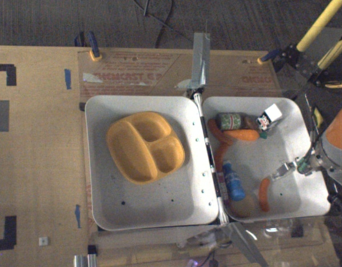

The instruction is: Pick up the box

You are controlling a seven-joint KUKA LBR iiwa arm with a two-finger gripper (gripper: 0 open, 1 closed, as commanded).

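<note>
Reaching in from the right edge of the camera view, the gripper (288,169) sits low over the right bin (293,204), near that bin's right wall. Fingers: cannot tell whether wide or narrow from this angle, just a pale metallic tip pointing left. Nothing visible between them.

The box (269,117) is up and slightly left of the gripper, in the bin's far corner: small, white top face, printed red/black side, tilted. Well apart from the gripper, not touching it.

Clutter relative to the gripper:
- Orange sausage-shaped piece (264,194) just below-left, standing lengthwise toward the near wall; the closest item.
- Blue bottle (233,182) further left, lying near the divider.
- Brownish lump (244,207) below the bottle, at the near wall.
- Carrot (240,135) up-left, lying crosswise, its right end close to the box.
- Green-labelled can (230,120) beyond the carrot, on its side, just left of the box.
- Another orange curved piece (219,149) along the divider.

Carrot and can crowd the box's left side; the side facing the gripper looks open.

Far left: left bin (104,204) with a yellow divided plate (145,146).
</note>
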